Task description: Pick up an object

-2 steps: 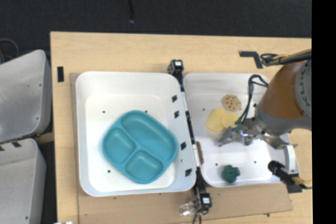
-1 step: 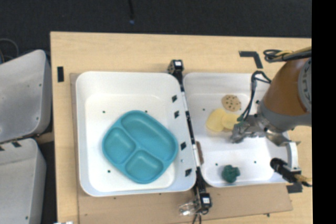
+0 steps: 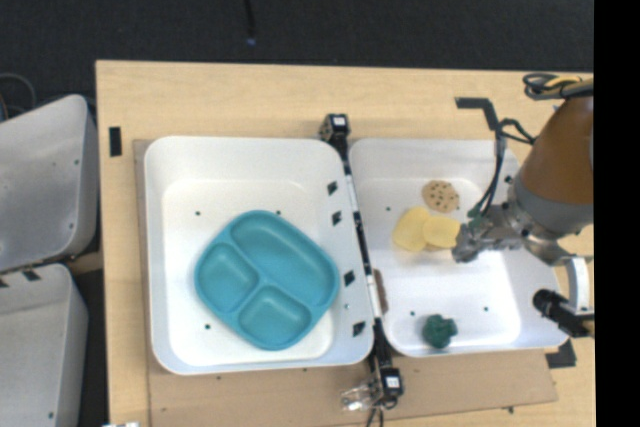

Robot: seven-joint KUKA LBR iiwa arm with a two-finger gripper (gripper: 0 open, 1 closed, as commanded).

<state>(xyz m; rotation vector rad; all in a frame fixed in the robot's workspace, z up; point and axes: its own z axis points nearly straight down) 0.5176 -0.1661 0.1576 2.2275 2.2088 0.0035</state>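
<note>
Right now the yellow pieces (image 3: 425,231) lie near the middle of the right bin (image 3: 400,335), two pale lumps touching one another. The gripper (image 3: 466,246) sits just beside their right edge; whether its fingers are spread or pressed together cannot be told. A speckled cookie (image 3: 440,195) lies just behind them, and a dark green lump (image 3: 438,330) rests near the front wall. A teal divided plate (image 3: 265,280) fills much of the left bin (image 3: 165,215) on the desk (image 3: 220,95).

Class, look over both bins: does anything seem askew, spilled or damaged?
Little stands out. The teal tray lies turned at an angle to the left bin walls. In the right bin, two yellow pieces overlap beside the gripper. Nothing looks spilled or broken.
</note>
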